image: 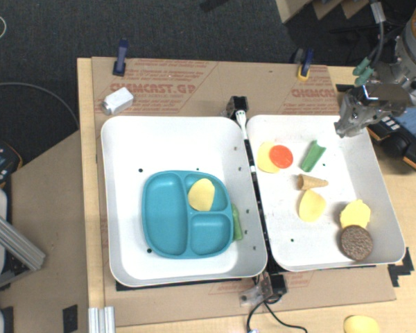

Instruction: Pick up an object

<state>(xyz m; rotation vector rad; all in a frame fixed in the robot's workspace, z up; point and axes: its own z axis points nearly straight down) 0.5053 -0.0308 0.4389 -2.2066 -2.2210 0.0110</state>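
A teal tray [168,217] sits in a white bin [118,186], beside it a red disc [281,156], a green stick [311,156] and a brown cookie [356,242].

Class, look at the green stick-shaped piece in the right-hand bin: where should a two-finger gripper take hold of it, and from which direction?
Grip the green piece at mid-length, coming straight down from above, fingers closing across its narrow width. It lies flat and slanted in the right bin, with bare floor along its long sides; the orange disc beside it is probably far enough away.
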